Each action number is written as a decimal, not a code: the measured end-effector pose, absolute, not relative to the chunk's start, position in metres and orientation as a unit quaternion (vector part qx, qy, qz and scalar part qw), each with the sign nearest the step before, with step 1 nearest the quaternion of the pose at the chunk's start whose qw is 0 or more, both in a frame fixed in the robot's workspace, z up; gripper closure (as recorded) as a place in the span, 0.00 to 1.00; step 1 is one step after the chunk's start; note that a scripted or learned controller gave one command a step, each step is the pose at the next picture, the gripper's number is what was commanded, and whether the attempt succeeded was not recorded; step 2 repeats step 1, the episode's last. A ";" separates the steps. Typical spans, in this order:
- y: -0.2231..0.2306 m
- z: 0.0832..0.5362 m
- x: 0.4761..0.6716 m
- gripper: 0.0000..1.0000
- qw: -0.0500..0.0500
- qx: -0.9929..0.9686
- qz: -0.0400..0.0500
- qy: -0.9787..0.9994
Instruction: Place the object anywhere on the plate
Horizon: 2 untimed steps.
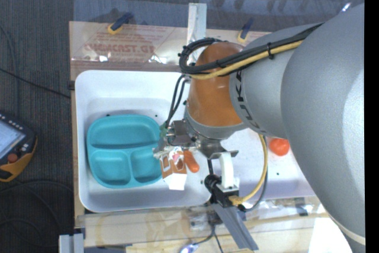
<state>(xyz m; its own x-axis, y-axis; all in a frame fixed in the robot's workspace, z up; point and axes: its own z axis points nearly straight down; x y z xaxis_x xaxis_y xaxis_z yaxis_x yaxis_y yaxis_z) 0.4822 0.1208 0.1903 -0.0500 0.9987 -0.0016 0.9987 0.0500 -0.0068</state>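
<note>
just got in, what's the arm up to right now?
The KUKA arm is reaching in from the right over the two white bins. Its pincer sits just right of the teal divided plate in the left bin, with a small orange-and-white object at its tip. Whether that object is actually gripped can't be told from here. It is beside the plate, not on it. Another orange item lies in the right bin.

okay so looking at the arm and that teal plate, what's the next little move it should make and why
Probably a short shift toward the view's left. The gripper sits just off the right edge of the teal plate, and a small orange object shows at the fingers, though whether it is truly gripped is unclear. Moving left would bring it over the plate's compartments before any release.
</note>
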 end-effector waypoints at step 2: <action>0.120 0.191 0.482 0.00 0.001 -0.690 0.003 -0.724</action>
